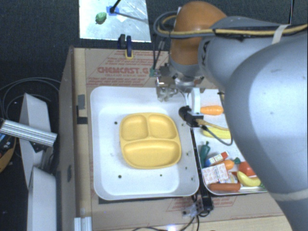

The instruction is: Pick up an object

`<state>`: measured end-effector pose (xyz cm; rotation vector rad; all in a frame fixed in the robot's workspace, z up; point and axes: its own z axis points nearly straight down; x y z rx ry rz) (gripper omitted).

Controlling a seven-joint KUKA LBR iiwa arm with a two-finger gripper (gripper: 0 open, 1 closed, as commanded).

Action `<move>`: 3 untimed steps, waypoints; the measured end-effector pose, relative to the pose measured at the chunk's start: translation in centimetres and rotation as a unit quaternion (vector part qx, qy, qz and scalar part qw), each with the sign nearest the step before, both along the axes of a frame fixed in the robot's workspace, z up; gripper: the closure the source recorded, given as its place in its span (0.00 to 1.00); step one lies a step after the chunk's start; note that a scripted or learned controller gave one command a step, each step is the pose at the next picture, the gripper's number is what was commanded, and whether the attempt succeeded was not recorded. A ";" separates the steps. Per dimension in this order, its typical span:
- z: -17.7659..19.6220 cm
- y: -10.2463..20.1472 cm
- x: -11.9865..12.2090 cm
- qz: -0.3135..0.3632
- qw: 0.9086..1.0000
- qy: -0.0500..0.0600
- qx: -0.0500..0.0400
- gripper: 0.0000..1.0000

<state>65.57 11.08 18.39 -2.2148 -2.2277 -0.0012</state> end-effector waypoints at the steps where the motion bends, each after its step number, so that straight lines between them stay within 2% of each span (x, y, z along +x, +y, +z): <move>1: 0.1 -0.2 -2.8 -0.002 1.000 0.000 0.000 1.00; 2: -0.3 1.6 -5.1 0.000 1.000 0.000 0.000 1.00; 3: 3.0 6.0 -9.9 0.000 1.000 0.000 0.001 1.00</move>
